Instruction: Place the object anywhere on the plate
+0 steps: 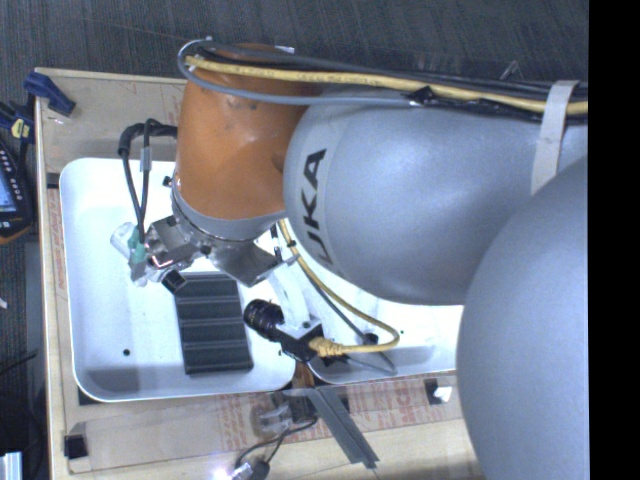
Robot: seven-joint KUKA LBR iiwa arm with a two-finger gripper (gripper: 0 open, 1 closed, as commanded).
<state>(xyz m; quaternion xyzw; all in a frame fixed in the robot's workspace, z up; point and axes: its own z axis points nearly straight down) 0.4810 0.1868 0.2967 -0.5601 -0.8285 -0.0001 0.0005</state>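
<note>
Since it is the one sizeable loose item, the dark ribbed rectangular block (213, 324) is taken as the task's thing. It lies flat on the floor of the shallow white plastic bin (92, 268). The block's long axis runs from its far end to the bin's near wall. The pincer (160, 257) sits just beyond the block's far left corner, under the orange wrist band (230, 138). Its opening and contents cannot be determined. A small pale translucent item (128, 239) lies further left of the block.

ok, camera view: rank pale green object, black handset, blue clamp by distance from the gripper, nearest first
From the gripper:
1. pale green object, left bin, up-left of it.
2. black handset, left edge.
3. blue clamp, bench's top-left corner.
</note>
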